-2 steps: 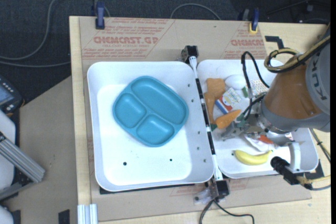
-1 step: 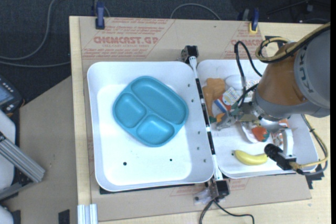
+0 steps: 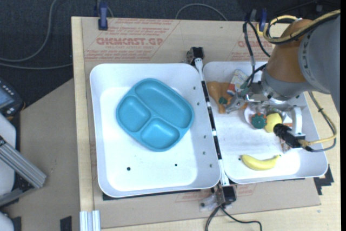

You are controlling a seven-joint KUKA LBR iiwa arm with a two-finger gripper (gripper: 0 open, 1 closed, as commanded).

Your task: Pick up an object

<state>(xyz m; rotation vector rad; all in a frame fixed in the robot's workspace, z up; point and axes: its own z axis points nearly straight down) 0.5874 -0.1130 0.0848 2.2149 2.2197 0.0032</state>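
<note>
- Brown board under both bins; red print on it reads "CHEMCAST GP", repeated in part on the right side. Smaller red lines around it too fine to read.
- Left bin: a blue plate with three compartments, lying flat, near the bin's middle, tilted diagonally.
- Right bin: a banana near the front edge, well apart from the arm's tip.
- Small pile at the bin's far-left part: an orange piece and mixed small items, too cluttered to name.
- A yellow ball and a teal ball, touching or just beside each other, right under the wrist.
- Arm reaches in from the right; gripper low over the pile and balls.
- Pincer state: cannot tell; the wrist hides it.
- Blue clip on a cable at the board's far-left corner.
</note>
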